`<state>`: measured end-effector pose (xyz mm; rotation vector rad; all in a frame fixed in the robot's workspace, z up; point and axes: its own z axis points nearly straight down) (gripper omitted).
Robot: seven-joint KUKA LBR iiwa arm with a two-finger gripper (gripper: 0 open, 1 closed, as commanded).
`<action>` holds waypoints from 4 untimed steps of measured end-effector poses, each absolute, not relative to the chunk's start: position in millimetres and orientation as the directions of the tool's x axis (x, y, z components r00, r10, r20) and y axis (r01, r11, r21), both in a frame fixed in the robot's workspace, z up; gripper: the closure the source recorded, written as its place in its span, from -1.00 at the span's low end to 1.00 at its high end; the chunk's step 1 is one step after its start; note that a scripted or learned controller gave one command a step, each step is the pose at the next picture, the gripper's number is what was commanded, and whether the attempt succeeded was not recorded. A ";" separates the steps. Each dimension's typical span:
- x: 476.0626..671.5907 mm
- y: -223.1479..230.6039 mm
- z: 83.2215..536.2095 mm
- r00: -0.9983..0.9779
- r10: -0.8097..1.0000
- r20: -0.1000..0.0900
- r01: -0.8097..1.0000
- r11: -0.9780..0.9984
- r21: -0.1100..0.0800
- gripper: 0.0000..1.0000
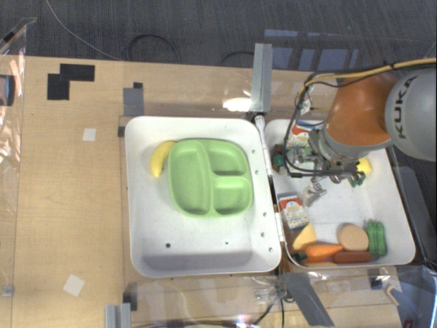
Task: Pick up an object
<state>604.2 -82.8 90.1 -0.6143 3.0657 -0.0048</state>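
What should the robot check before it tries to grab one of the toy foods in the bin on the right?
1. Arm over the right bin: ok, its wrist hangs above the upper half.
2. Gripper open or shut: cannot tell, cables and the wrist hide the fingers.
3. Something already held: cannot tell.
4. Target under the gripper: not ok, the small carton lies just to its lower left, not beneath it.
5. Other foods within reach: ok, the carrot, bread slice and green item sit along the bottom wall.
6. Left bin out of the way: ok, the green tray and banana lie apart from the arm.
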 end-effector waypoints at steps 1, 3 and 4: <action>576.7 -149.3 90.4 -0.908 -0.418 -0.013 -0.418 0.908 -0.010 -1.00; 656.8 -185.3 215.5 -0.947 -0.319 -0.020 -0.319 0.948 -0.012 1.00; 629.2 -205.6 180.3 -0.843 -0.538 -0.008 -0.538 0.843 -0.006 1.00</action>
